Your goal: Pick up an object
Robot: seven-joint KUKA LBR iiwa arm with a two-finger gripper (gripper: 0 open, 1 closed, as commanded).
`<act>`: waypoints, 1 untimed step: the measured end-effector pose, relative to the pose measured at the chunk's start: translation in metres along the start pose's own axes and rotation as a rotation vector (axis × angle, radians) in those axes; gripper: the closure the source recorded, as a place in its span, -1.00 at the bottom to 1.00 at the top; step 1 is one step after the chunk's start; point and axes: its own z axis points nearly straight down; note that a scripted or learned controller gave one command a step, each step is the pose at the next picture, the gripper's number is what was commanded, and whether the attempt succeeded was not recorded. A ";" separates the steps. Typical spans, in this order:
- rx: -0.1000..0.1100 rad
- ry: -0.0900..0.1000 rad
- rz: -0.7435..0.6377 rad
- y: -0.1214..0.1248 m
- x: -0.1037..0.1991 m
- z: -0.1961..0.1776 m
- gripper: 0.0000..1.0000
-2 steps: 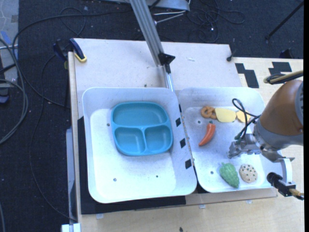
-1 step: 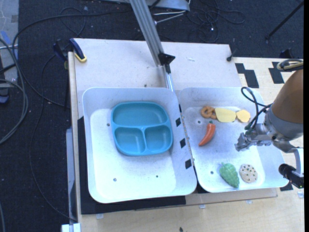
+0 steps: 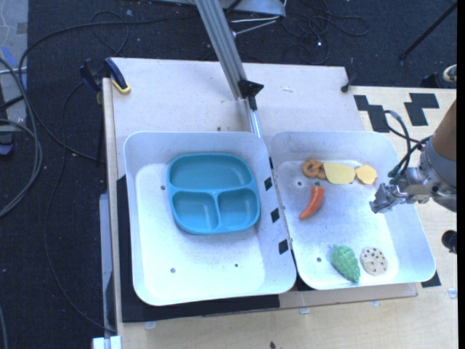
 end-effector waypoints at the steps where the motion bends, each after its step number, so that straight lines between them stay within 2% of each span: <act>1: -0.001 0.000 -0.001 0.002 0.000 -0.045 1.00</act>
